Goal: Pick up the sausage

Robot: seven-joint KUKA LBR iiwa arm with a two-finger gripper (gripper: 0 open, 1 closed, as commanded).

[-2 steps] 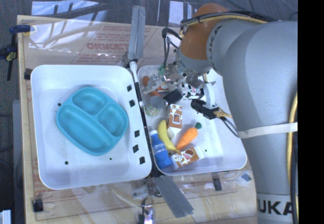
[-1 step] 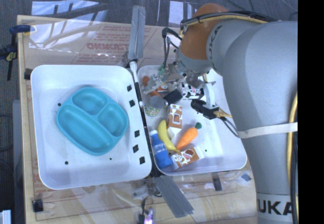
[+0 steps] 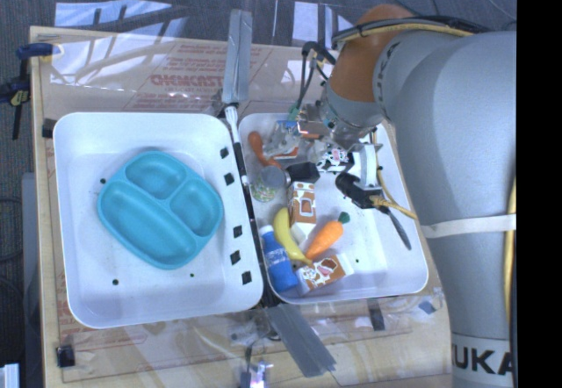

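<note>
- Sausage: small reddish-orange cylinder with a rounded end, at the upper left corner of the right bin, just beside the divider between the bins. Its lower part is hidden behind clutter, so its full length cannot be read.
- Handling estimate: it looks like a moulded plastic toy, so probably light, stiff and smooth-skinned. The round cross-section could roll or squirt out of a pinch. Best hold is judged to be across the short axis, near mid-length, with the fingers straddling the width.
- Access: it is crowded. A small clear glass jar sits just below it, and a crinkled foil-like packet is just to its right. The bin wall is close on its left, leaving little finger room.
- End effector: it hangs over the upper middle of the right bin, right of the sausage and apart from it, below the orange wrist band. Dark fittings and cables obscure the fingers, so I cannot tell how far apart they are or whether anything is held.
- Other contents of the right bin: yellow banana, curved and glossy; orange carrot, tapered with a green tip; blue bottle; printed cartons, flat-faced and matte.
- Left bin: shallow, white, rounded corners. It holds a teal divided plate with three compartments, smooth plastic.
- Table: brown board under clear, reflective sheeting.
</note>
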